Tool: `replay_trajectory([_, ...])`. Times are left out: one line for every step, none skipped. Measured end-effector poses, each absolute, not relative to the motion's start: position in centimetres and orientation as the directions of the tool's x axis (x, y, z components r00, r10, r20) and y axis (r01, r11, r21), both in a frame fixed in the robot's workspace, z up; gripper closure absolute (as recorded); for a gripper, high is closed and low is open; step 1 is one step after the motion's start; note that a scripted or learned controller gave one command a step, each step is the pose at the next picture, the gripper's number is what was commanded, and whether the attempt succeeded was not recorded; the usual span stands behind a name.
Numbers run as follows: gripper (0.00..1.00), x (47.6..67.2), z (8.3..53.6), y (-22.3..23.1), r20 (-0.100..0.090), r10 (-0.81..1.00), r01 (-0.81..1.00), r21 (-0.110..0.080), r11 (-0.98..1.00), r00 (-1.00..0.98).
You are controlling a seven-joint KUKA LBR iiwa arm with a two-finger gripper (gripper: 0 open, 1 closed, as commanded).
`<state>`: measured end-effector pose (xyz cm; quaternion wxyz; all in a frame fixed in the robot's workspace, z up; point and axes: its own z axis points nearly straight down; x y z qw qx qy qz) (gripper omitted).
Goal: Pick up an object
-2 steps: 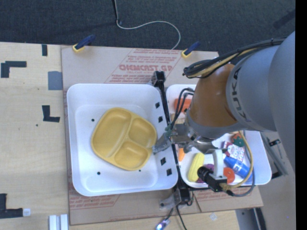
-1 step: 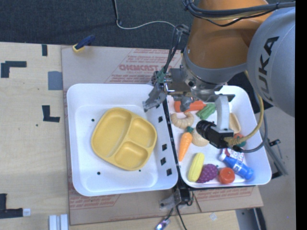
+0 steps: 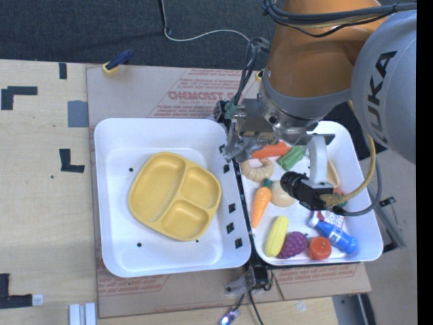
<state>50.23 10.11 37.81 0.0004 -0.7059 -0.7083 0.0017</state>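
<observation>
Two shallow white bins sit side by side on a cardboard sheet (image 3: pixel 169 97) laid over the tabletop (image 3: pixel 40 181). Left bin (image 3: pixel 108 175): one yellow divided plate (image 3: pixel 176 195) with three compartments, lying flat near the centre, slightly skewed to the bin walls. Right bin (image 3: pixel 360 205): a group of toy foods, candidates for the pick. Along the wall shared with the left bin, a carrot (image 3: pixel 260 205) lies pointing toward the near edge. A pale ring (image 3: pixel 256 171) lies just beyond the carrot's green top. An orange-red piece (image 3: pixel 270 151) and a green piece (image 3: pixel 292 157) lie close together farther back, partly under the robot. In the near part of the bin, from left to right: a corn cob (image 3: pixel 276 235), a bunch of purple grapes (image 3: pixel 292 244) touching the cob, a red tomato (image 3: pixel 319 248), and a blue bottle (image 3: pixel 336 235) lying on its side just beside the tomato. The arm (image 3: pixel 379 80) enters from the right, and its orange band (image 3: pixel 325 19) is over the far end of the right bin. The tool (image 3: pixel 267 133) hangs low over that bin's far left corner, close to the orange-red piece and the pale ring. Tool state: cannot tell, since the wrist blocks the view from above. A small yellow-and-blue clamp (image 3: pixel 116 61) sits at the cardboard's far left corner.
</observation>
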Motion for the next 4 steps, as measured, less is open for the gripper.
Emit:
replay_trajectory([1.0,48.2,35.0,10.7,-0.001,1.0,1.0,-0.006,0.002,-0.002])
replay_trajectory([1.0,48.3,36.2,10.7,-0.002,1.0,1.0,-0.004,0.003,-0.003])
replay_trajectory([1.0,48.3,37.1,10.8,-0.003,1.0,1.0,-0.007,0.004,-0.004])
replay_trajectory([1.0,48.3,40.1,17.4,0.002,1.0,1.0,0.001,0.008,-0.008])
